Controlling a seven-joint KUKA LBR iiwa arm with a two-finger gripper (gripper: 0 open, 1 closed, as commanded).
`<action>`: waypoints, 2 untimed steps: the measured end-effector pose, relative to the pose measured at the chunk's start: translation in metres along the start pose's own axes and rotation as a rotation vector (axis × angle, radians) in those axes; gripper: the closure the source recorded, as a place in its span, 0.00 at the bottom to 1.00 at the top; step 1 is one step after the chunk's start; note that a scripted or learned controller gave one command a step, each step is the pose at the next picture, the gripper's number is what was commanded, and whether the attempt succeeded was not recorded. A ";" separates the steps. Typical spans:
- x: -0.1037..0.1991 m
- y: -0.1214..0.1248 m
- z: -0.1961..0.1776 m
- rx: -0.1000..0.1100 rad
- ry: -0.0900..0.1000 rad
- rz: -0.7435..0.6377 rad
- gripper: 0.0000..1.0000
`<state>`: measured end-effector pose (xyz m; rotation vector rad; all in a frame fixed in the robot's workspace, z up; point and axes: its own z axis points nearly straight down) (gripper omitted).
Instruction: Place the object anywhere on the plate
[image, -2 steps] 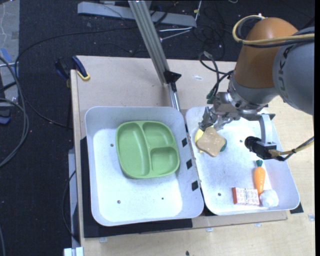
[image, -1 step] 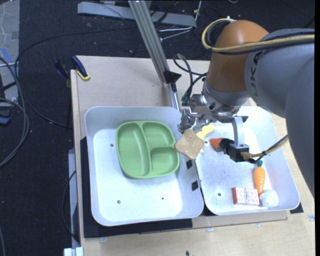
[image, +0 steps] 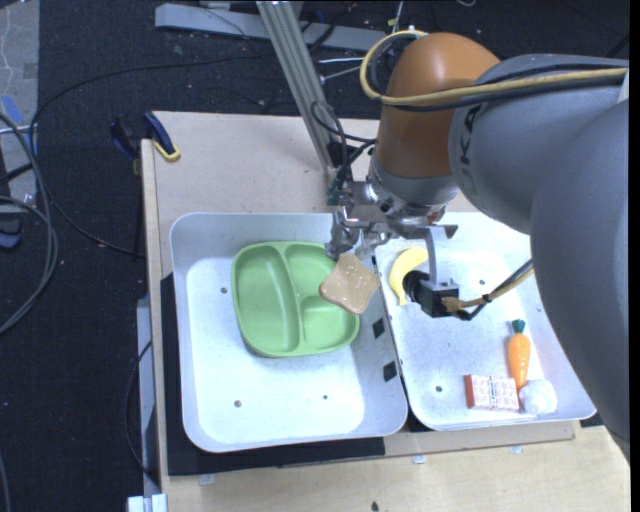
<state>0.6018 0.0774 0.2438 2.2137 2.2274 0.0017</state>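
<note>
Hanging from gripper fingers, toast slice, over green plate edge

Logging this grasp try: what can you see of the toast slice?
The toast slice is tan, flat and roughly square, like a toy bread slice. It hangs tilted from the gripper, its top edge between the fingers, over the right edge of the green plate in the left bin. Whether its lower edge touches the plate is unclear.

You've got a bulky grey arm entering from 3 o'clock, glossy orange band above the wrist, a yellow cable looping over it, and metallic silver wrist hardware toward 9 o'clock of the grey casing.
</note>
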 end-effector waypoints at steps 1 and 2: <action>0.050 0.014 -0.004 -0.001 0.002 -0.001 1.00; 0.046 0.013 -0.003 0.001 0.000 0.003 0.00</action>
